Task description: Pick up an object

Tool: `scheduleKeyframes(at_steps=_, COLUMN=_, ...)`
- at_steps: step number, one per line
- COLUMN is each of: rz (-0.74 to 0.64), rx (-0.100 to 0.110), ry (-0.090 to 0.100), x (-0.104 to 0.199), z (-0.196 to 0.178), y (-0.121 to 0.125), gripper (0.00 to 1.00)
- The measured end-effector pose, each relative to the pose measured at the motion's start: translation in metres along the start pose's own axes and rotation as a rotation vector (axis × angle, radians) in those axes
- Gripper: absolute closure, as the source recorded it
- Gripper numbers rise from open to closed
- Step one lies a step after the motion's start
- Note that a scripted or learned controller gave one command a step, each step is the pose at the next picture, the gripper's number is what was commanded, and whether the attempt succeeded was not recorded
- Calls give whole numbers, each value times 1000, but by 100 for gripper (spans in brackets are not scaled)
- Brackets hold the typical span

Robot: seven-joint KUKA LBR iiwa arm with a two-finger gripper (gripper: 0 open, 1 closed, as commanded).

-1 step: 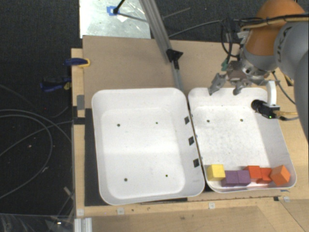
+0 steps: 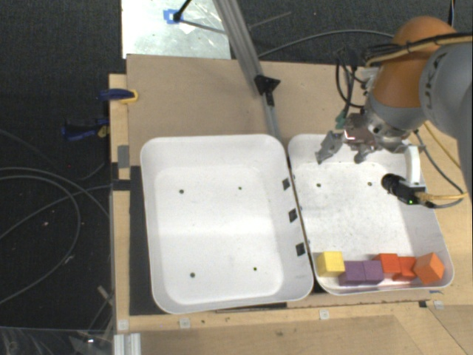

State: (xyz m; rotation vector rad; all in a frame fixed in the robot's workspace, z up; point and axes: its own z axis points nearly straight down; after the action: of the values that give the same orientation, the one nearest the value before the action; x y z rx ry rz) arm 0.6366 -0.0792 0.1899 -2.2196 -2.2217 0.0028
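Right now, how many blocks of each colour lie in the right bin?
Yellow block: 1
Purple block: 1
Orange blocks: 2
Total: 4, all along the near wall of the right bin.

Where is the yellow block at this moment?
The yellow block lies in the right bin, at its near left corner, leftmost in the row of blocks, beside the purple block.
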Motion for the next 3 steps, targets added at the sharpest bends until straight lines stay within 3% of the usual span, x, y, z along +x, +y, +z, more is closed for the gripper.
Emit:
scheduleKeyframes(at_steps=1, rz=2, rx=-11, ry=-3, x=-37, z=-51, y=20, gripper=0)
scheduleKeyframes(at_steps=2, rz=-4, rx=-9, ry=-1, x=-35, z=-60, y=20, gripper=100)
scheduleKeyframes(at_steps=3, rz=-7, rx=7, ry=4, x=22, z=3, y=-39, gripper=100)
